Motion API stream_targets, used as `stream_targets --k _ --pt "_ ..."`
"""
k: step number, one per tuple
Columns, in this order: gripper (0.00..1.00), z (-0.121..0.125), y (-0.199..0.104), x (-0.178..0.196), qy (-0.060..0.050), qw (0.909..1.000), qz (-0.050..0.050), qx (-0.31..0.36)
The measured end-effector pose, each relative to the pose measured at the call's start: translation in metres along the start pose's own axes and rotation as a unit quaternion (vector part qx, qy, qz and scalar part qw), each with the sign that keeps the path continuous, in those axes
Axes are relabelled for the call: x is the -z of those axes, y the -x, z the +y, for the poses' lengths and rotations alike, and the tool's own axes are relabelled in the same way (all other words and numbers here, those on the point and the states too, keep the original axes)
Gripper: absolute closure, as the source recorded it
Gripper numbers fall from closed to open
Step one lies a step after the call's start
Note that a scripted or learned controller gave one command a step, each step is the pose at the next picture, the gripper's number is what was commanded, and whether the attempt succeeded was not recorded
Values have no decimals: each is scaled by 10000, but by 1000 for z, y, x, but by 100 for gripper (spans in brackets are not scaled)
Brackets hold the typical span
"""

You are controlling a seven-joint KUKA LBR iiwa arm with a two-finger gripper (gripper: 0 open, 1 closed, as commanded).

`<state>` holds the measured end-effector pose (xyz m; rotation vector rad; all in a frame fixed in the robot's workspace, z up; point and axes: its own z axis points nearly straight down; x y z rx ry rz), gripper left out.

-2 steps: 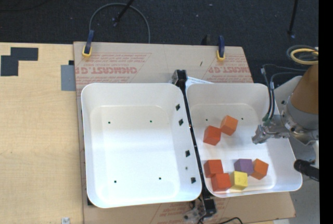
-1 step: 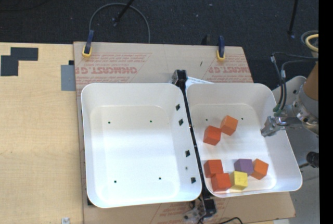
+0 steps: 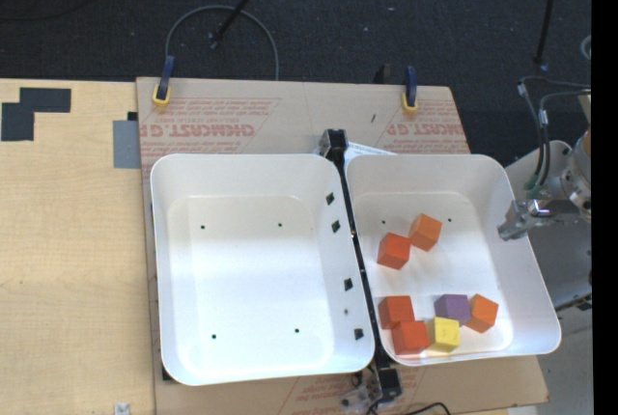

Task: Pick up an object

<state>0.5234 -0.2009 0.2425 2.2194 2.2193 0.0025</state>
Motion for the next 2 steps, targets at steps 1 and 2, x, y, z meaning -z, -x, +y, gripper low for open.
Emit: stream_targets --k 1,2 --pt "100 16 -50 7 -15 10000 9 22" --pt "100 39 -101 3 -20 10000 11 21"
